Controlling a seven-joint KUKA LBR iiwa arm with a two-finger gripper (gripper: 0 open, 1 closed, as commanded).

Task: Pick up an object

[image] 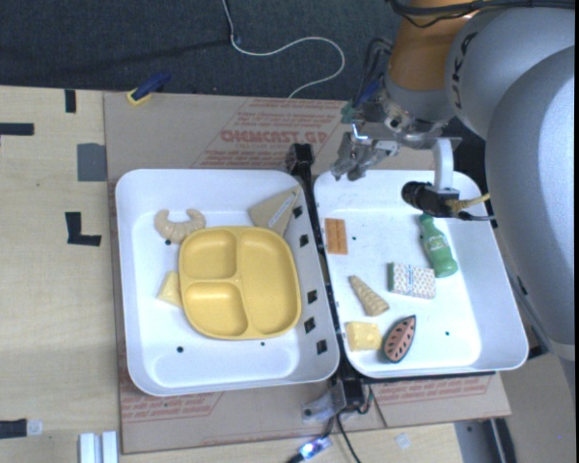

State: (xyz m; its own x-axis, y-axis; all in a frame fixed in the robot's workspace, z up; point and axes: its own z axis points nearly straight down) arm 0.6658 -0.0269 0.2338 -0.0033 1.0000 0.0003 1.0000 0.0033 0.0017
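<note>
Gripper (359, 160) hangs over far edge of right bin (482, 355), fingers slightly apart, nothing between them. Pick not yet made; whole grasp and lift remain, by my reading. Candidates in right bin: orange block (336, 235) nearest, below gripper; green bottle (437, 247) with black cap; patterned sponge (411, 279); cone (369, 296); yellow cube (362, 335); dark oval piece (399, 338). Left bin (140, 345) holds yellow divided plate (239, 281), croissant-like piece (179, 225), wedge (276, 209). Divider wall between bins near block could crowd fingers.

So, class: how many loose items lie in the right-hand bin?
6: orange card by the divider, green bottle, patterned sponge, cone, yellow block, dark oval piece. None seem hidden.
</note>
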